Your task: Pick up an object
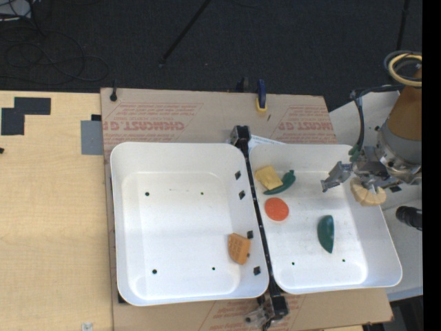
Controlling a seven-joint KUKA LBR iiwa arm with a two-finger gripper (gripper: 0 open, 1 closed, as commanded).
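Observation:
My gripper (353, 178) hangs over the right edge of the right bin (386, 267), below the grey arm with its orange band (406, 116). A pale beige object (370, 196) lies right under it, at the bin's right wall; whether it is held I cannot tell. In the right bin lie a dark green object (326, 233), a red-orange disc (277, 209), a yellow piece (268, 178) and a small green piece (288, 179) touching it. An orange waffle-like piece (239, 247) rests in the left bin (138, 185), near its right wall.
A black divider rail (253, 198) runs between the two bins. Both stand on a cardboard sheet (172, 119) with a blue clamp (261, 95) at its far edge. A wooden bench top (48, 219) lies to the left.

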